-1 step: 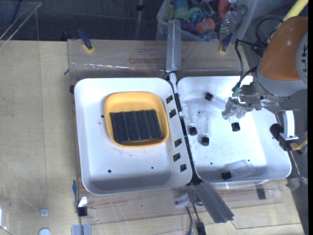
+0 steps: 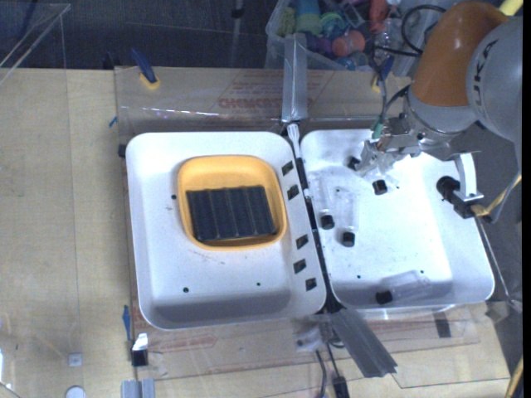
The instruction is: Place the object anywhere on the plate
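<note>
The left bin [image 2: 158, 297] is white and shallow. A yellow plate [image 2: 187, 181] with rounded corners sits in it, closer to the bin's back edge than to its front edge. On the plate lies a dark flat object [image 2: 231, 213] with ridges running across it. It is a rectangle and covers most of the middle of the plate, reaching toward the plate's front edge.

A grey divider [image 2: 299, 214] with small black marks runs between the two bins.

The right bin [image 2: 398, 255] is white too. A few small dark bits [image 2: 347, 239] lie near its left side, and a clear, see-through thing [image 2: 336, 201] lies just beside them. Another small dark bit [image 2: 384, 297] rests near the front edge.

The gripper [image 2: 380, 157] hangs over the back edge of the right bin, well apart from the plate. Nothing shows between its fingers, and I cannot tell if they are apart or together. Above it is the grey arm [image 2: 498, 81] with its orange band [image 2: 452, 56], coming in from the right. A tub of colourful toys [image 2: 344, 11] stands behind the bins.
</note>
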